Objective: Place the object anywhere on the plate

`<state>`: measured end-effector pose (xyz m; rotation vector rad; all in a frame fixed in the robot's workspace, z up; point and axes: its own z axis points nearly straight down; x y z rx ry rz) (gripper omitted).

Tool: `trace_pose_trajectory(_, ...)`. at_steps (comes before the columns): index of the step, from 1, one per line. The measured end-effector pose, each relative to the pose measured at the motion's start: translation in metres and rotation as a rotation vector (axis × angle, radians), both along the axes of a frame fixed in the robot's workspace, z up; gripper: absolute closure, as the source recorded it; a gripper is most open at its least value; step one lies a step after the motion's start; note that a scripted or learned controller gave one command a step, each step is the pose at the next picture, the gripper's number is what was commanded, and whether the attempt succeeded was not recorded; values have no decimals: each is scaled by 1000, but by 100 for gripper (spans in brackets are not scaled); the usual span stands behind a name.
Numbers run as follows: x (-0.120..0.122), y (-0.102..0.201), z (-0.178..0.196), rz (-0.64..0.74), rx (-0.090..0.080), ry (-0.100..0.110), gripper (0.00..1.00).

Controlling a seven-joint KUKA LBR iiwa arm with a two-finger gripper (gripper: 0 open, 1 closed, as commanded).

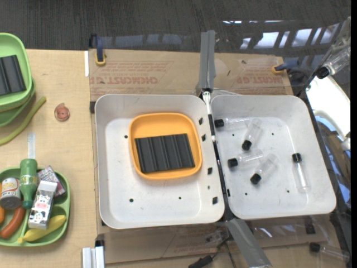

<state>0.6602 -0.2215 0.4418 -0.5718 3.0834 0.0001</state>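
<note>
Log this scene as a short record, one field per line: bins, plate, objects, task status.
left bin: white, holds an orange plate
plate contents: a dark ribbed insert lying on it
right bin: white, holds several clear tubes with black caps, scattered
tubes on plate: none
bench left side: green tray with toy food items, another green tray at the top left
task status: not yet done, all tubes lie in the right bin
</note>
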Motion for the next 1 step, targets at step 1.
trace_pose_trajectory(1,0,0,0,0,0,0,0)
